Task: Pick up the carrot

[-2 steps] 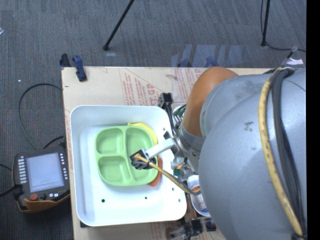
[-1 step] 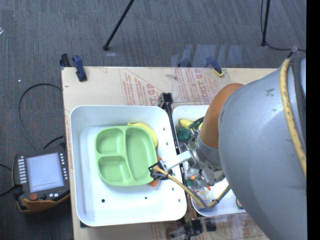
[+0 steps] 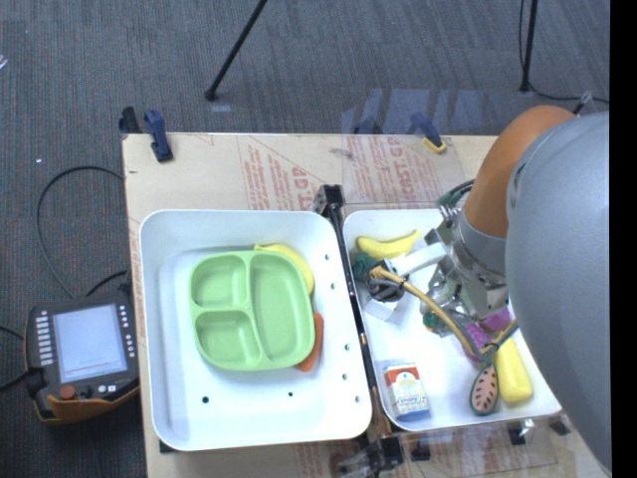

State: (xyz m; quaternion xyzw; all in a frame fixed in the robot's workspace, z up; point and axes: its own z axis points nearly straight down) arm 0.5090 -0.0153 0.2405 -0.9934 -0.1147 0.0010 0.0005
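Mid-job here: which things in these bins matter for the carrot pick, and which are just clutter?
Job: carrot, orange, peeking from under the green plate in the left bin; gripper, over the right bin.
Lying about: banana, small box, watermelon slice, yellow piece.

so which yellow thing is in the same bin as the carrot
The yellow piece behind the top right rim of the green plate, in the left bin with the carrot. The banana and yellow stick lie in the right bin.

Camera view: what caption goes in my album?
Robot arm over the right bin; carrot peeks out beside the green plate in the left bin.
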